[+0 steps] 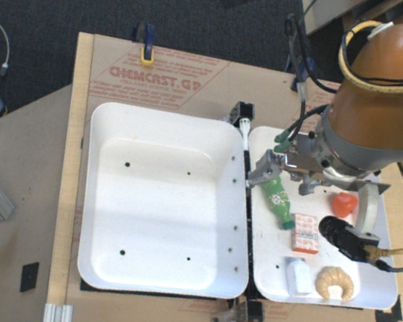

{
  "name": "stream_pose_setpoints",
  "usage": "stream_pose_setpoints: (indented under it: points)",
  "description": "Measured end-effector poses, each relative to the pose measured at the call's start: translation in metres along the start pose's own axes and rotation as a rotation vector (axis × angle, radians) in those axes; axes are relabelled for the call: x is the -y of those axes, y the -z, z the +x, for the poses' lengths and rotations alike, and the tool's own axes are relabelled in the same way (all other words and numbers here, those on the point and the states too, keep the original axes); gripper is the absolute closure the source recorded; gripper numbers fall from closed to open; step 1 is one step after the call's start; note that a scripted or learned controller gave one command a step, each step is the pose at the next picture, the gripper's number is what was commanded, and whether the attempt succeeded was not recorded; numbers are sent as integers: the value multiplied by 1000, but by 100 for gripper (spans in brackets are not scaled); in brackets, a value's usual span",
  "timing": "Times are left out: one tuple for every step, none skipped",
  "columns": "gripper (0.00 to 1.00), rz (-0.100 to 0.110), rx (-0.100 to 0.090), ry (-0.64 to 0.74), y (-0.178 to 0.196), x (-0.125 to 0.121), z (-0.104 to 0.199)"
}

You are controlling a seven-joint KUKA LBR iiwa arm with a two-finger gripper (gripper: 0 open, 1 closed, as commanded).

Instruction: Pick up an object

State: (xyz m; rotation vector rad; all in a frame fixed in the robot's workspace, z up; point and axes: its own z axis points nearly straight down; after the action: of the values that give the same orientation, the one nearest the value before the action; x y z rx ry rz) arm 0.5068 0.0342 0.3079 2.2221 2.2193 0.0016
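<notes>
My gripper (285, 179) hangs over the upper left part of the right bin (270, 279), with its fingers spread open. Between and just below the fingers lies a green bottle (280, 203), slanting toward the bin's middle; its upper end is hidden by the gripper. Nothing is held. Beside the bottle sits a red and white box (306, 234). A red object (343, 205) lies under the arm's edge. A tan croissant (336, 283) and a small white item (298, 276) rest near the bin's front.
The left bin (156, 202) stands beside the right one, their rims touching at the middle. A white curved piece (368, 209) stands near the right bin's far right. A clamp (148, 44) grips the cardboard at the back.
</notes>
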Motion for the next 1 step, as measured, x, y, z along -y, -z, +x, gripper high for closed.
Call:
stream_pose_setpoints:
  points:
    - [0, 12, 3, -6, -102, -18, -64]
